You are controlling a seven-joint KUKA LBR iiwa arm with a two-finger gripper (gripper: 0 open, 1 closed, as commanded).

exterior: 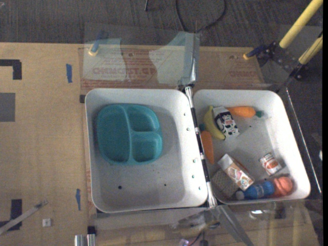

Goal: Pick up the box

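Table (41, 137) of pale cardboard-coloured board carries two shallow white bins side by side. Left bin (102, 193) holds a teal divided plate (129, 134), lying flat toward its upper left. Right bin (287, 111) holds the clutter: a yellow banana (212, 124), a cow-patterned carton (226, 122), two orange carrots (242, 111) (207, 146), a blue bottle (257, 190), a small can (270, 163), a round orange fruit (283, 185). Box (236, 171), white with coloured print, lies flat and diagonal near the front of the right bin, just beside the blue bottle. Judged light, stiff-walled yet crushable; a hold across its narrow width at mid-length looks best. Claw state cannot be told.
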